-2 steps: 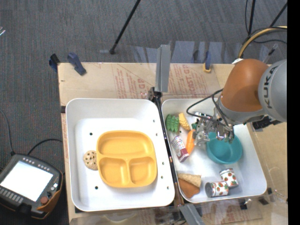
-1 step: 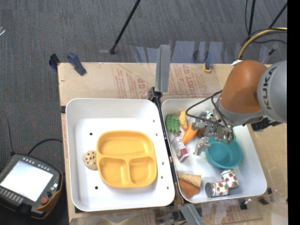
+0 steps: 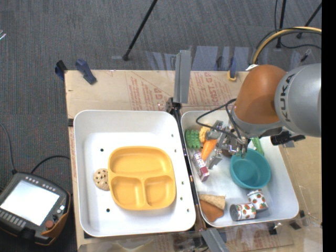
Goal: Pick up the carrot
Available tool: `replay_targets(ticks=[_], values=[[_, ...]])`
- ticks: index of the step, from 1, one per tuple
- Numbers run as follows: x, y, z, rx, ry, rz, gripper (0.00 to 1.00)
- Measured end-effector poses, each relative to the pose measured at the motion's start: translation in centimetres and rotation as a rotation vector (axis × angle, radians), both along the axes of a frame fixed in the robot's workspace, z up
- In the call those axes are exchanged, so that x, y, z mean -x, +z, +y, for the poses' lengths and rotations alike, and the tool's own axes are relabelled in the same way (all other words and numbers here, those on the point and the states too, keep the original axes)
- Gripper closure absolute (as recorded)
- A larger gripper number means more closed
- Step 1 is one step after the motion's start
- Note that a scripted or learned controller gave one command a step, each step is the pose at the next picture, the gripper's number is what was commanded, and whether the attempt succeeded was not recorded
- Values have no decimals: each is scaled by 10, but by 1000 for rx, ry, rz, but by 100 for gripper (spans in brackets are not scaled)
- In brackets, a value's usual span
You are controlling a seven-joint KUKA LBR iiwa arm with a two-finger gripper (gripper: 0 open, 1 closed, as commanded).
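Note:
The carrot (image 3: pixel 208 149) is a small orange piece lying in the right bin (image 3: pixel 286 185), near its upper left, beside a green toy (image 3: pixel 192 138). My gripper (image 3: pixel 214 143) hangs low over the carrot from the right. One finger (image 3: pixel 217 126) shows above the carrot and the other finger (image 3: pixel 213 160) below it, so the gripper looks open around it. The gripper body hides the carrot's right end.
A teal bowl (image 3: pixel 250 171) sits just right of the gripper. A red-and-white packet (image 3: pixel 199 166), a brown wedge (image 3: pixel 212 206) and two cans (image 3: pixel 242 211) lie in the same bin. The left bin (image 3: pixel 86 140) holds a yellow divided plate (image 3: pixel 142 182) and a cookie (image 3: pixel 101 179).

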State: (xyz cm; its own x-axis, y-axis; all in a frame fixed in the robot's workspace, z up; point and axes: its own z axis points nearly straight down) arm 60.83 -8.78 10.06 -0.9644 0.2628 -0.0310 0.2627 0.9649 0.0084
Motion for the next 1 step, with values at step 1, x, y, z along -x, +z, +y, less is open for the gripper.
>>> replay_targets(ticks=[1], values=[[3,-12,7,-2,-37,30,0]])
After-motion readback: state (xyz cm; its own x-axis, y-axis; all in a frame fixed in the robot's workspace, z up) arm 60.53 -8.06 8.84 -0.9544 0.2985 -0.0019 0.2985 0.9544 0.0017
